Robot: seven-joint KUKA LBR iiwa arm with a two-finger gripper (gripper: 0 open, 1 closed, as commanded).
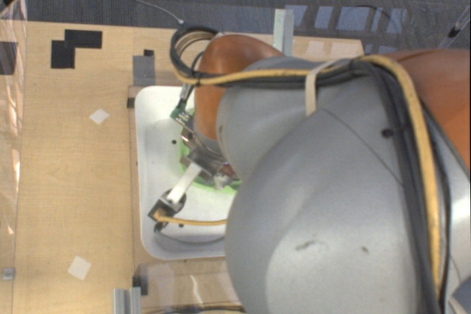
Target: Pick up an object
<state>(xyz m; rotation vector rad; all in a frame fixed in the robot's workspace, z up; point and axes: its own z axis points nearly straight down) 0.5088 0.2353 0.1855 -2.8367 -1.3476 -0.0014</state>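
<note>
- Bench, from above: my gripper (200,158) hangs low in the white bin (151,129), over a green object (183,156); how wide it stands, I cannot tell.
- Mostly hidden, the object looks thin and light; I judge its exposed edge the best hold.

the bench (73,180) looked like pale matt wood. the white bin (151,158) was smooth plastic with a faint sheen. the arm (331,232) wore smooth grey satin casing, its orange band (228,62) glossier. the green object (182,152) was too hidden to judge.

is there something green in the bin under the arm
Yes, a green object lies in the white bin, partly covered by the arm.
</note>
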